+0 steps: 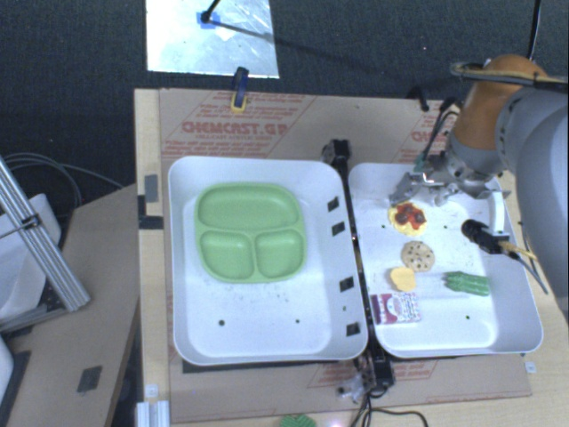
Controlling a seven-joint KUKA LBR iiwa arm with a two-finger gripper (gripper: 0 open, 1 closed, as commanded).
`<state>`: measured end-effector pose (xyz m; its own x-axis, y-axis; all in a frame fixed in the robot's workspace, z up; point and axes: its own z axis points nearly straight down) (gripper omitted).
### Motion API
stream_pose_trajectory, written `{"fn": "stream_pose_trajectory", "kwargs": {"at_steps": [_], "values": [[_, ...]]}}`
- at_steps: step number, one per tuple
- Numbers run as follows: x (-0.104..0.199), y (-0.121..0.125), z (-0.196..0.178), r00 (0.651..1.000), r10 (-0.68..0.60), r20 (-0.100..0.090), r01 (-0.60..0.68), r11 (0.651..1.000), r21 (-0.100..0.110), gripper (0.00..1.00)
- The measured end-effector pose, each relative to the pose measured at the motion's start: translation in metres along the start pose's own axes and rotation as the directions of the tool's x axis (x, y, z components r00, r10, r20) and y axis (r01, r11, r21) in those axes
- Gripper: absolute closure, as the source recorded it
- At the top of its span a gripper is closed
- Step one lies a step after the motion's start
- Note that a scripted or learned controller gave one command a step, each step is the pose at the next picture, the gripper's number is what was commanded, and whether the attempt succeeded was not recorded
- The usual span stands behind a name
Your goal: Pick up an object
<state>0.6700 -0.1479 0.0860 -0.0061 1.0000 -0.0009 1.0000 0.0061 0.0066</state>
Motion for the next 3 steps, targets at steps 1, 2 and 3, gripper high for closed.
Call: {"fn": "stream_pose_trajectory", "kwargs": {"at_steps": [1, 2, 3], "values": [[-0.046, -0.001, 0.0, 1.0, 0.007, 0.002, -0.007, 1.0, 0.001, 0.0], [-0.027, -0.029, 0.0, 1.0, 0.005, 0.0, -0.005, 1.0, 0.004, 0.0], [-0.005, -0.074, -0.001, 1.0, 0.006, 0.0, -0.006, 1.0, 0.003, 0.0]]}}
